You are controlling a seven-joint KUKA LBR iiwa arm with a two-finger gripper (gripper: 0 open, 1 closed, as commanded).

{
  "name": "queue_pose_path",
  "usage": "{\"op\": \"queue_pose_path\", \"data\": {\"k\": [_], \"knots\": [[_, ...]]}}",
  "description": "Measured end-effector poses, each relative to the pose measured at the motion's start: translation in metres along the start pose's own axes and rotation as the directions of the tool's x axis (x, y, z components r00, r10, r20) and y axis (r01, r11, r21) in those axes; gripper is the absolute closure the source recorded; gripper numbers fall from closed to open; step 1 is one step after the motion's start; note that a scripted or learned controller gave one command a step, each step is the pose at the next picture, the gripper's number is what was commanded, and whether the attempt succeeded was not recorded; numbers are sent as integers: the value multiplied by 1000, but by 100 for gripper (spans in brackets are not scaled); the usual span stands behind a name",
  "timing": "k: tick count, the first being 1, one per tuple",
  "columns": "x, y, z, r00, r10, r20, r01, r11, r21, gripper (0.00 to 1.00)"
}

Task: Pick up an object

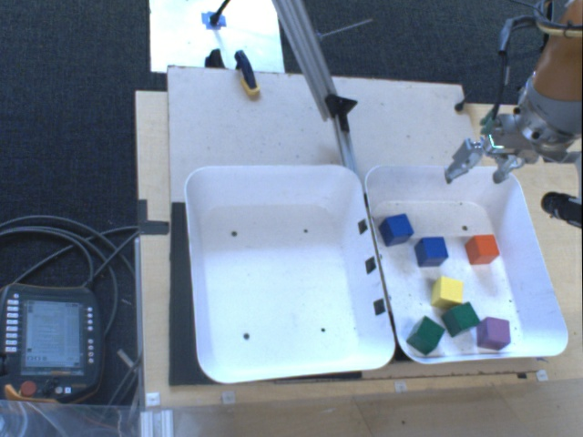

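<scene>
Cubes: seven in the right bin (533, 244), at lower right of the frame: two blue (396, 229) (431, 251), orange (482, 249), yellow (447, 291), two green (425, 335) (461, 319), purple (493, 333).
Claw (481, 167): over the bin's upper rim, fingers spread, gripping nothing.
Left bin (273, 189): beside it on the bench (410, 116).

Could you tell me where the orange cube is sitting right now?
The orange cube lies in the right bin, toward its right wall, just right of a blue cube.
</scene>
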State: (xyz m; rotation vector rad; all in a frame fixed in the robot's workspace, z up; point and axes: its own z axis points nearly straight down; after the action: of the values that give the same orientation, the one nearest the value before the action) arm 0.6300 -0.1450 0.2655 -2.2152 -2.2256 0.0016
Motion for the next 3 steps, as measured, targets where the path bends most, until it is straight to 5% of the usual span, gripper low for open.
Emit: {"op": "queue_pose_path", "data": {"k": [1, 3], "knots": [[0, 1, -2, 1000, -1, 1, 1, 1000, -4, 0], [1, -3, 118, 1000, 2, 0, -2, 1000, 2, 0]]}}
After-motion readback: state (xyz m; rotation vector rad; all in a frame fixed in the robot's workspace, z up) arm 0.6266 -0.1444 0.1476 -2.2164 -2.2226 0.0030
